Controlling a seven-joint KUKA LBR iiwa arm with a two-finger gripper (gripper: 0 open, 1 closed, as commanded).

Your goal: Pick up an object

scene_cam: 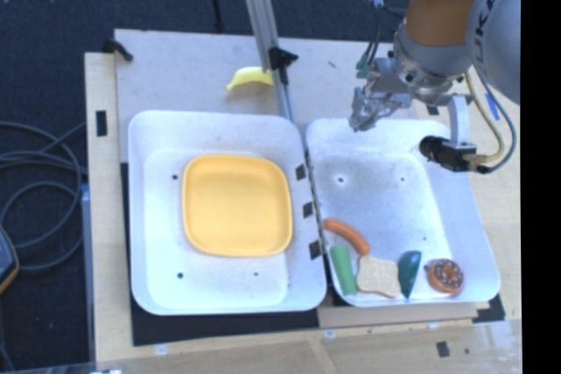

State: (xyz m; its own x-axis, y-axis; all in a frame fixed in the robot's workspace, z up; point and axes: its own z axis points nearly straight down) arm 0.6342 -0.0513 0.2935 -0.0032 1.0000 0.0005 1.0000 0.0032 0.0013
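Note:
My gripper (362, 120) hangs above the far rim of the right bin (386, 179), with nothing visible between its fingers. Along that bin's near edge lie an orange sausage (346, 233), a green cucumber piece (343, 268), a slice of toast (379, 276), a dark green pepper-like item (409, 272) and a chocolate doughnut (444, 276). They sit well below the gripper in the view.
A yellow square plate (237, 204) lies in the left bin (158, 188). A banana (250, 79) rests on the bench behind the bins, beside a slanted metal pole (261, 13). A black fitting (447, 151) juts over the right bin's far right corner.

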